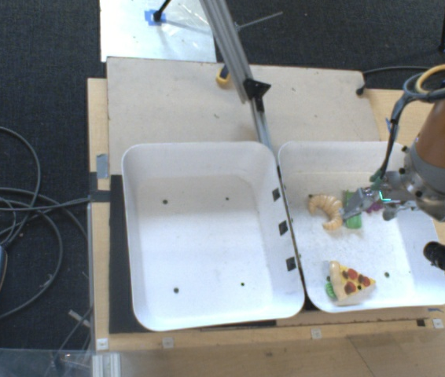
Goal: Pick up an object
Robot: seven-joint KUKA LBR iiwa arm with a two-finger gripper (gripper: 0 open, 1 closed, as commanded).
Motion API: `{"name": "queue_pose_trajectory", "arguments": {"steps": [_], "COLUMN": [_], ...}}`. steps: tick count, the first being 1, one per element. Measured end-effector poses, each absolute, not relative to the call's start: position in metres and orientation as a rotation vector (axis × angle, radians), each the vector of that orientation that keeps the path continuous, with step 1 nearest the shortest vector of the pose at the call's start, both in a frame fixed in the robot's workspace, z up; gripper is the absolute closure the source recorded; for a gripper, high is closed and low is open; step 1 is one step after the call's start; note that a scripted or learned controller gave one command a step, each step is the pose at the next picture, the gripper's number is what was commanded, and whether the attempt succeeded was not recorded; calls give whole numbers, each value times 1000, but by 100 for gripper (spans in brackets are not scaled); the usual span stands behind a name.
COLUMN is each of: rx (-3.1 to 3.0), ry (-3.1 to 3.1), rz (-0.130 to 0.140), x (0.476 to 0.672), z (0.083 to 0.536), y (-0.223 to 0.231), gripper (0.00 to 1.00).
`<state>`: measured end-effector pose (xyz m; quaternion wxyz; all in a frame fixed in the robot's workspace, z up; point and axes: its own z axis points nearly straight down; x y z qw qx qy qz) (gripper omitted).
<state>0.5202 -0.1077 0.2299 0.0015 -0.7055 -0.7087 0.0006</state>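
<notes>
A croissant (326,209) lies in the right bin (411,159), near that bin's left wall and about midway along it; a green piece (354,221) sits just beside it on the right, touching or nearly so; the gripper (357,206) hangs right over that green piece, its tip beside the croissant's right end, and whether it grips anything I cannot tell; how wide it stands I cannot tell either. A pizza slice (351,282), yellow with red dots and a green rim at its left, lies near the right bin's front edge, well apart from the croissant. The arm (443,144) comes in over the right bin's right wall, orange above the grey wrist. The left bin (140,210) stands touching the right one along their shared wall. Both bins rest on a bench (167,100); a grey pole (230,42) slants across the bench's back edge; cables (18,203) lie on the dark floor beyond the bench's left edge.
</notes>
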Motion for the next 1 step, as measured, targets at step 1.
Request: {"name": "queue_pose_trajectory", "arguments": {"steps": [1], "rx": [-2219], "ry": [-2225], "rz": [-2], "x": [521], "z": [232], "y": [-108], "gripper": [0]}}
